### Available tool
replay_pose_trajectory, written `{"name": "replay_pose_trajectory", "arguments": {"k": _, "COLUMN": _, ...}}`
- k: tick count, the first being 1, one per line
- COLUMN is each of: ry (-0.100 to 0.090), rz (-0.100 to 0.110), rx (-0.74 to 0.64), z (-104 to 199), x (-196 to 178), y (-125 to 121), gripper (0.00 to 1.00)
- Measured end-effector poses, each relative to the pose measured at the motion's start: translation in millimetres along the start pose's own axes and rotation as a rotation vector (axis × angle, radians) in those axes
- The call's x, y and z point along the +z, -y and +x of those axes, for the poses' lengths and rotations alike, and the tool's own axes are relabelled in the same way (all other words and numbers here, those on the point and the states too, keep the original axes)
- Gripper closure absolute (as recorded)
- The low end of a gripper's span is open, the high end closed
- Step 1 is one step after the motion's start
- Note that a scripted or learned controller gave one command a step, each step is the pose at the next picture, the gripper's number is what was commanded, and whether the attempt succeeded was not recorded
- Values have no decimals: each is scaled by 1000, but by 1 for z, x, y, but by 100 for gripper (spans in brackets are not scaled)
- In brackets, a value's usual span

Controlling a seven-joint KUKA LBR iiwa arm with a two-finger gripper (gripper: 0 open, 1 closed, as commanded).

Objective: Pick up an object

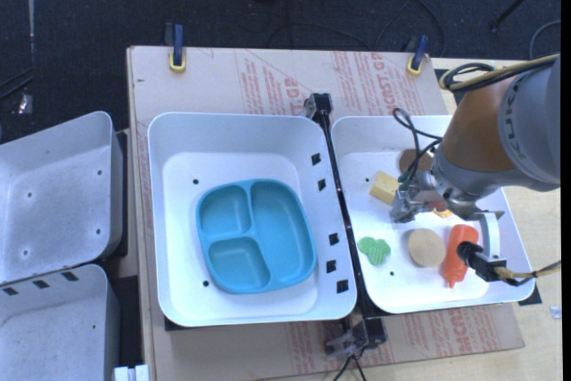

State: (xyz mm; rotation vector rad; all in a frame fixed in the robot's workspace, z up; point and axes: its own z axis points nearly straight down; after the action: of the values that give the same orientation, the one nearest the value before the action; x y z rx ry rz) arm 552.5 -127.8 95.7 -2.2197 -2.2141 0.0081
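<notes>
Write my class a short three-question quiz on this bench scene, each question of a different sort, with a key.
1. True or false: the blue divided plate lies in the left bin.
2. Which lies nearest the divider between the bins? A) orange carrot B) green toy C) tan round piece
3. Fill in: the gripper hangs over the ____ bin, beside the yellow block.

Key: 1 true; 2 B; 3 right.
</notes>
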Motion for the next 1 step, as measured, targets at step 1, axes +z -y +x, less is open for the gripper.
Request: {"name": "replay_pose_trajectory", "arguments": {"k": 1, "ry": 1, "rz": -8, "rx": -5, "z": 4, "x": -59, "y": 1, "gripper": 100}}
